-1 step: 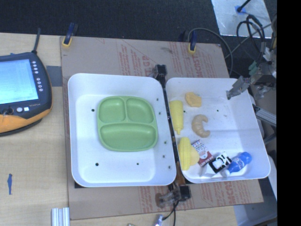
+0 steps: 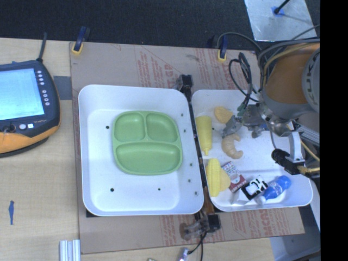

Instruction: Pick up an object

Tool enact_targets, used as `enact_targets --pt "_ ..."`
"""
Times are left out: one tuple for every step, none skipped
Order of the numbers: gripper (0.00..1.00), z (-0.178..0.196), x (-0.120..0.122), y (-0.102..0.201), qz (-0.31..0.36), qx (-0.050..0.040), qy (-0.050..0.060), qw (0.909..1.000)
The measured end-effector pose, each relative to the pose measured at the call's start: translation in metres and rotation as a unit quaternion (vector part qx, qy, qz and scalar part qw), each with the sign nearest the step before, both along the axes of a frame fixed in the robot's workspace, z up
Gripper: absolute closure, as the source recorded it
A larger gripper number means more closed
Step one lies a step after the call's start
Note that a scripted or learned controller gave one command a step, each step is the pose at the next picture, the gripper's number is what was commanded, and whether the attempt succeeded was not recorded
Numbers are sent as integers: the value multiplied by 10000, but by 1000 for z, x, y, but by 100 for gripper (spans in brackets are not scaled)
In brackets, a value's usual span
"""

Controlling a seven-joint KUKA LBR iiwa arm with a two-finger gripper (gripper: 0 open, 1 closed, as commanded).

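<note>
Here the gripper (image 2: pixel 235 125) hovers just above the croissant (image 2: pixel 232 145) in the right bin (image 2: pixel 304 197).

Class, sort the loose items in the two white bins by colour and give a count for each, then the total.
Green: 1, the divided plate
Yellow: 2, the upper piece and the lower piece
Tan: 2, one pastry and the croissant
Blue: 1, the bottle
Black and white: 1, the small item
Red and white: 1, the packet
Total: 8
</note>
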State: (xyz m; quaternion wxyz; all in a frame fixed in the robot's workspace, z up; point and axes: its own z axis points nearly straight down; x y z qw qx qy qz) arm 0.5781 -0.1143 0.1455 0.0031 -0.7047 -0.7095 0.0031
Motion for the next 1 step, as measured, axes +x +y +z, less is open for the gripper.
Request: enact_targets --pt "0 -54 11 -5 -8 -4 -13 10000"
